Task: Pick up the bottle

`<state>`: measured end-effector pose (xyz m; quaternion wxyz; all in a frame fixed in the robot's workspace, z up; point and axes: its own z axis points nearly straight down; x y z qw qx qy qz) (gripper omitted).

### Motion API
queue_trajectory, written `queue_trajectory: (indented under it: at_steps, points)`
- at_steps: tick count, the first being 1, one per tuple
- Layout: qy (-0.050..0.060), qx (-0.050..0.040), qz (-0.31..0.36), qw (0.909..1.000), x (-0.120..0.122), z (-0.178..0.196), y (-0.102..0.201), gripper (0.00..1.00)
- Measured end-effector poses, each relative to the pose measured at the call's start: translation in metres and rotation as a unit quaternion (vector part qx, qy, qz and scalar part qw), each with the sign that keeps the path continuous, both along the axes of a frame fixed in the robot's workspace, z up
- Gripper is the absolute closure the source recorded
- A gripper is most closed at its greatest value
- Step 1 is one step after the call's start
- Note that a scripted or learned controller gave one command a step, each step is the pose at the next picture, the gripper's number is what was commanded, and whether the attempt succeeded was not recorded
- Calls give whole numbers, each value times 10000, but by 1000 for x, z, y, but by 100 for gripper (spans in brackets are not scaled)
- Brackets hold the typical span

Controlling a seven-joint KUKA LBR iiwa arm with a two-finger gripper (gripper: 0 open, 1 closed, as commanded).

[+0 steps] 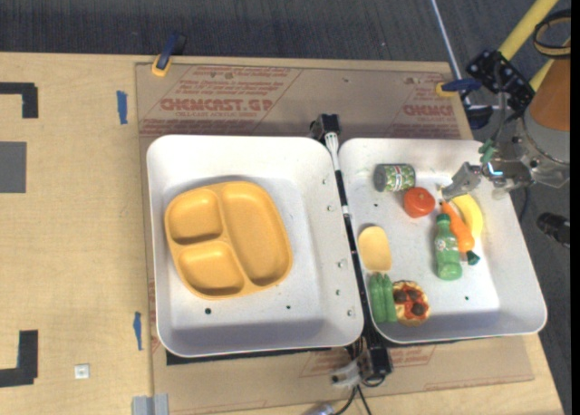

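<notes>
The bottle (447, 248) is green with a pale label. It lies in the right bin (507, 300), right of centre, with its neck pointing to the far side. An orange carrot (463, 233) lies against its right side and a yellow banana (469, 210) sits just beyond. My gripper (478, 174) hangs over the bin's far right part, above the banana's far end. It is beyond the bottle and slightly to its right, apart from it, and nothing shows in its grasp.
The right bin also has a green can (394, 177), a red tomato (419, 201), a pale bun-like piece (374, 246), a green vegetable (381, 297) and a pizza slice (410, 302). A yellow divided tray (228, 237) lies in the left bin (181, 155).
</notes>
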<state>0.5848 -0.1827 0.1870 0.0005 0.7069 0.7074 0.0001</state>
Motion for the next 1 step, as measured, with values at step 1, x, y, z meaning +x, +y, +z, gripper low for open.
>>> queue_trajectory:
  at_steps: [1]
  points:
    - [-5,0,1712,9852,-53,-101,39,0]
